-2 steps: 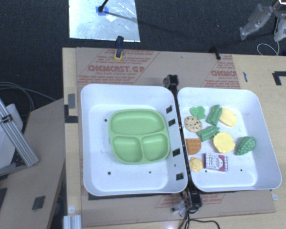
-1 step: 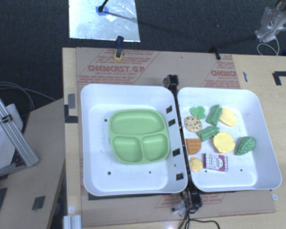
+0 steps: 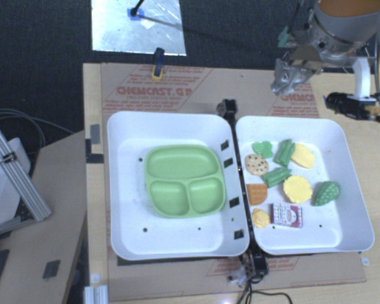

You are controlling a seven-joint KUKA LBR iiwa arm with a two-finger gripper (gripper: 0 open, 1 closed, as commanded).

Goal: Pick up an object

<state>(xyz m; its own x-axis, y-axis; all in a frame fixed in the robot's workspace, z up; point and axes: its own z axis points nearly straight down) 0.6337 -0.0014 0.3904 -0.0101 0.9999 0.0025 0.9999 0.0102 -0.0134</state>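
My gripper (image 3: 286, 81) hangs above the bench just beyond the far edge of the right bin (image 3: 348, 230), with nothing between its fingers. The right bin holds several small toy foods: a green heart (image 3: 262, 148), a chocolate-chip cookie (image 3: 256, 164), two green pods (image 3: 284, 152) (image 3: 275, 177), a yellow piece (image 3: 303, 156), a round yellow piece (image 3: 297, 189), a bumpy green piece (image 3: 325, 193), an orange cracker (image 3: 256, 194), a small yellow piece (image 3: 261, 218) and a red and white carton (image 3: 286, 215).
The left bin (image 3: 123, 230) holds a light green divided tray (image 3: 183, 180). A black divider with clips (image 3: 235, 170) runs between the bins. A foil sheet (image 3: 138, 18) lies on the dark floor at the back. A metal frame (image 3: 12, 176) stands at the left.
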